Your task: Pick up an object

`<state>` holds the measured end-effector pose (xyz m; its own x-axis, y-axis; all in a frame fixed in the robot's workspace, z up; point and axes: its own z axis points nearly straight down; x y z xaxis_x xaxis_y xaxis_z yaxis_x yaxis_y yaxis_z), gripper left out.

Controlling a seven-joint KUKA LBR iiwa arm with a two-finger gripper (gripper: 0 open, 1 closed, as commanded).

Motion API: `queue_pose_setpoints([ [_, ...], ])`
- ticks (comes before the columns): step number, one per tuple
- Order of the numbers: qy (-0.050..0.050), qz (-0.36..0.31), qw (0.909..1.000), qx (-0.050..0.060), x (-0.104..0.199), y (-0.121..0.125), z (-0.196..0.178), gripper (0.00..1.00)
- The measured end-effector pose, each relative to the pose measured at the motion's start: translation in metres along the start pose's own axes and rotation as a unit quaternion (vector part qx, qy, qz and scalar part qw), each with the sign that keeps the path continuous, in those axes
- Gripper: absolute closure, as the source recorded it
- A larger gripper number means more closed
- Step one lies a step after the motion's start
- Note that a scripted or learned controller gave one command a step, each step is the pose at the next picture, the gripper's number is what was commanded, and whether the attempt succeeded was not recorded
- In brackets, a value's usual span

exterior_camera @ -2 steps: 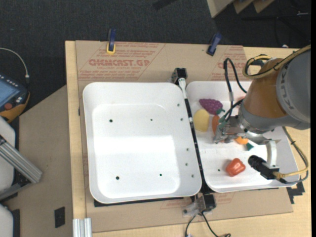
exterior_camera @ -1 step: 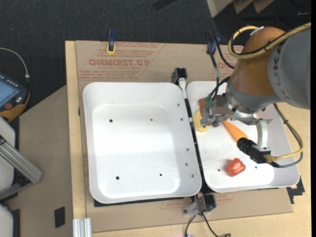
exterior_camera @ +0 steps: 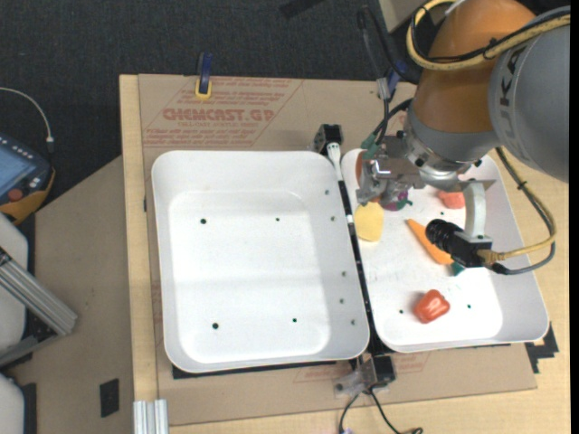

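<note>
Claw (exterior_camera: 380, 191): you see it low over the right bin's (exterior_camera: 516, 319) left edge; its opening cannot be told.
Yellow piece (exterior_camera: 369, 223): just beneath the claw.
Red piece (exterior_camera: 431, 306): near the bin's front edge.
Orange stick (exterior_camera: 422, 237): mid-bin.

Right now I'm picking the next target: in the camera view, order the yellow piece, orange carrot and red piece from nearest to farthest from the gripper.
1. Yellow piece, just below the gripper, by the bins' divider.
2. Orange carrot, lower right.
3. Red piece, near the bin's front edge.
</note>
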<state>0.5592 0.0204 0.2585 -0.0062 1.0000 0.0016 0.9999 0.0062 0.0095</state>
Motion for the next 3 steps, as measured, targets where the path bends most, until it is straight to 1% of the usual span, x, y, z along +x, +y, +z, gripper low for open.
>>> queue_pose_setpoints([
  [1,0.000,0.000,1.0000,0.002,0.052,0.054,0.007,1.00],
  [2,-0.001,0.004,0.9999,0.009,0.047,-0.009,0.036,1.00],
  [3,-0.001,0.005,1.0000,0.008,0.005,-0.046,0.044,1.00],
])
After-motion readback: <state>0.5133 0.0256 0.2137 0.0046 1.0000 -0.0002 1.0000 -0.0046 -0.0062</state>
